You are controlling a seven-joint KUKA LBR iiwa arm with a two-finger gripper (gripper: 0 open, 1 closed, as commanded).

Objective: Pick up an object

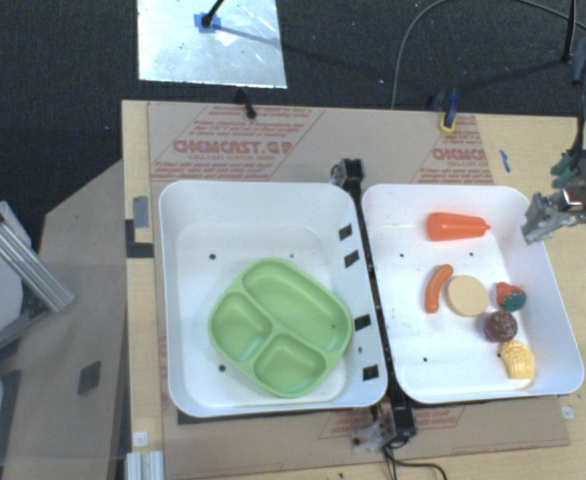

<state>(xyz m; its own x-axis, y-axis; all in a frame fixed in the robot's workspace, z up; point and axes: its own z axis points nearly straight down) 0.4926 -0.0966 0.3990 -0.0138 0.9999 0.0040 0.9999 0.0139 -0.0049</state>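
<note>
The scene is evenly and brightly lit from above, the two white bins (273,203) being nearly washed out, strong glare being thrown off the metal sheet (211,28) behind them, soft shadows being cast beneath their rims, and slight blur being seen throughout.

A robot lab: a bench (273,138) of printed board carries two white bins (263,208) with toy food (458,227), cables (453,28) trailing over dark carpet (53,68).
</note>
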